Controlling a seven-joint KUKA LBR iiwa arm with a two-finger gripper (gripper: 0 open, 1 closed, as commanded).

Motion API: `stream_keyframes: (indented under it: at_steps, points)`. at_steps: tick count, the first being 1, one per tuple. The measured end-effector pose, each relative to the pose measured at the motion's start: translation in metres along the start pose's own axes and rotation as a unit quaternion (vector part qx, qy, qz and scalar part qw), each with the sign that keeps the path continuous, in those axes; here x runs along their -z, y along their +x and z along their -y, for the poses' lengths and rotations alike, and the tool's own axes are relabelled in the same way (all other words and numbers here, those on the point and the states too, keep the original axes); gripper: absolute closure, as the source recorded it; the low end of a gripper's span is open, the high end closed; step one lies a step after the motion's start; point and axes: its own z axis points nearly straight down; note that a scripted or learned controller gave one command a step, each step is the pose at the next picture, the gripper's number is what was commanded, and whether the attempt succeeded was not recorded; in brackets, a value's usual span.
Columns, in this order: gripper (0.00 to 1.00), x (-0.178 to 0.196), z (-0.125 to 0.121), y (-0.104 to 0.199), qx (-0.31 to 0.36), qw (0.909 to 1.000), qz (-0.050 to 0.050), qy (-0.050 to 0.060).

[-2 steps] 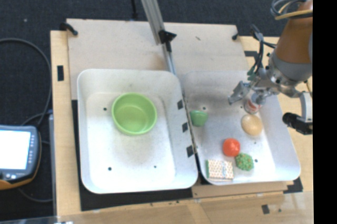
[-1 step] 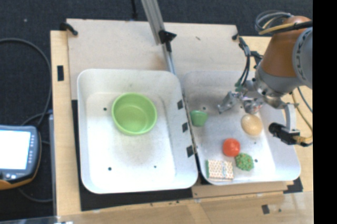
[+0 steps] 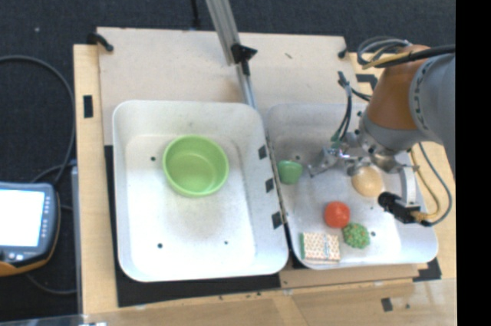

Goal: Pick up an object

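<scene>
Camera view, from above: we begin at the left, where a green bowl (image 3: 196, 165) sits upright, mouth up, in the left bin (image 3: 138, 240) on the bench (image 3: 153, 64). A metal post (image 3: 222, 10) slants across the top of the bench towards the seam between the bins.

In the right bin (image 3: 307, 125), a small green cup (image 3: 290, 171) lies just beside the left wall. Further right and nearer the front edge rest a patterned wafer block (image 3: 321, 246), a red ball (image 3: 336, 215) and a green knobbly lump (image 3: 356, 235), the last two nearly touching. The wafer block's long axis runs roughly left to right along the bin's front wall; the rounder pieces have no clear heading.

At the far right the arm's tool (image 3: 349, 159) hangs low over the bin, with a pale yellow egg-shaped object (image 3: 367, 181) directly beneath the wrist (its longer axis looks tilted slightly from left-right, though we cannot be sure). We cannot tell whether the tool is open or closed, nor whether it has anything.

In our judgement, the pick is not yet shown done: every item appears to rest on the bin floor, and the grasp and lift remain.
</scene>
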Motion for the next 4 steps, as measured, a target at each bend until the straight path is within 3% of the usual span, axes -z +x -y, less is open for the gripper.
stream_keyframes:
  at_steps: [1, 4]
  points:
    - [1.0, 0.015, -0.002, -0.002, -0.002, 1.0, 0.0, -0.004]
    - [1.0, 0.187, -0.001, -0.019, 0.002, 1.0, 0.001, -0.006]
